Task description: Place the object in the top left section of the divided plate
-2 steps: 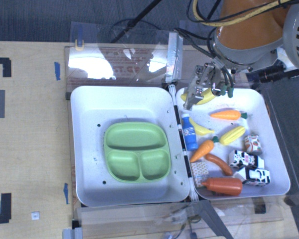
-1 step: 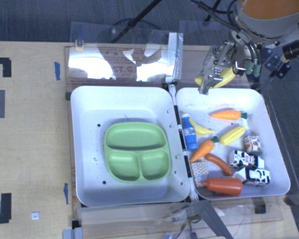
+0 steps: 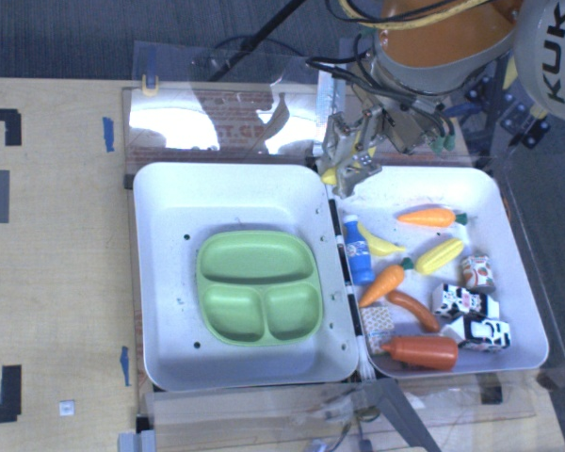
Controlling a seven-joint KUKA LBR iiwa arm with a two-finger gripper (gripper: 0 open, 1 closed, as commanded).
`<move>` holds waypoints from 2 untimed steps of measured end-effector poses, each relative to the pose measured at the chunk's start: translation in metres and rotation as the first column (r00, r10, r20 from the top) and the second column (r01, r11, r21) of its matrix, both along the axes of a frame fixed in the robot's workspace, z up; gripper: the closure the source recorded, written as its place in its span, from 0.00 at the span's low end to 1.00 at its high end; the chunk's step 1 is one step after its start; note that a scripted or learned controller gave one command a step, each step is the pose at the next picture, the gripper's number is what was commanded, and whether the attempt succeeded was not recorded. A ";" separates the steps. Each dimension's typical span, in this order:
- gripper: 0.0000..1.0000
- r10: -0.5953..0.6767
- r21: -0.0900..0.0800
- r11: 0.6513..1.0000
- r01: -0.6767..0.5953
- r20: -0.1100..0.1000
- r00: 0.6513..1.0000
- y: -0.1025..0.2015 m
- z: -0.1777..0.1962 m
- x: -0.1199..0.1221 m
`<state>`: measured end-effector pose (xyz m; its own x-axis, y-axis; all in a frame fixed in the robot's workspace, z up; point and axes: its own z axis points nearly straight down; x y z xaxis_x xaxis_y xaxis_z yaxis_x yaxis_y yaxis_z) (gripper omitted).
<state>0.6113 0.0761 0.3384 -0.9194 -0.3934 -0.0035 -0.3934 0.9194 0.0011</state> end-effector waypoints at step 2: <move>1.00 0.656 -0.001 0.755 -0.656 0.000 0.755 0.025 -0.070 -0.009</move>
